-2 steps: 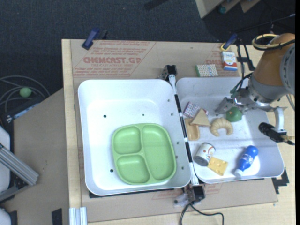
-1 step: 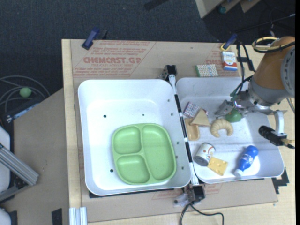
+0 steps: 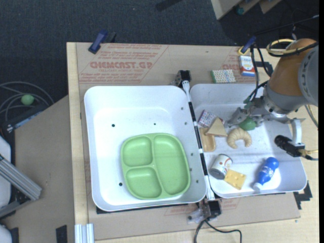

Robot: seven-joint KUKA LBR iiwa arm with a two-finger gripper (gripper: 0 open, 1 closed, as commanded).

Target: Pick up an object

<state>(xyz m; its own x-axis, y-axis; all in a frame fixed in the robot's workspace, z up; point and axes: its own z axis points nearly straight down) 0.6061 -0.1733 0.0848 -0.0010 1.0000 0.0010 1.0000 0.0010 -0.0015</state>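
Reaching in from the right, the grey arm with its orange band is hanging over the right bin, and its gripper is sitting low near the middle of that bin. Whether the fingers are apart or together I cannot tell, because the metal parts are blurring into the clutter beneath them. A small green object is lying right under the gripper tip, touching or nearly touching it, but nothing is visibly sitting between the fingers.

Just below and to the left of the gripper, a tan croissant is curling on the bin floor. Beside it to the left, a pale wedge-shaped piece is leaning against a brown piece close to the bin's left wall, and a small patterned packet is lying just above them. Nearer the front edge, a small cup is lying on its side, touching a yellow cheese-like block. A blue and white bottle is lying tilted toward the front right corner, well apart from the gripper.

The left bin is holding a light green divided plate with three compartments, resting toward the front of the bin. Both bins are sitting side by side on a brown board printed with red lettering.
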